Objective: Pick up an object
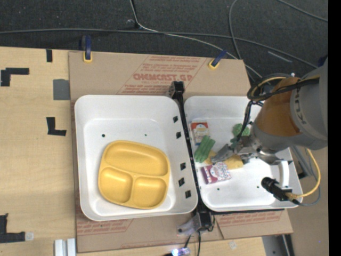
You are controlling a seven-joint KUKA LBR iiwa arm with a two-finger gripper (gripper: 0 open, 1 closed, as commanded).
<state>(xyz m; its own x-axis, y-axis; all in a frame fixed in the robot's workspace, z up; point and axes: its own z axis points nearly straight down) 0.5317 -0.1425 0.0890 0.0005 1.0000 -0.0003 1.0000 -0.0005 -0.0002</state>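
The objects for picking lie in the right bin [277, 199], clustered in its left half: a green packet [203, 149] lies slantwise near the divider, a small white card with a red mark [200, 129] sits just above it, a pink-and-white printed packet [215, 173] lies below it, and a small yellow piece [235, 164] rests just right of that packet. Another green item [238, 129] shows further right, partly hidden by my wrist. My gripper [224, 154] is low over this cluster, its tips pointing left toward the green packet and close above the pink-and-white packet; I cannot tell whether my fingers are spread or closed, and nothing is visibly between them. My arm [290, 116], grey with its orange band, covers the bin's right side. The left bin [85, 111] holds a yellow three-compartment tray [133, 174]. Both bins rest on a cardboard sheet [160, 73] on the bench.
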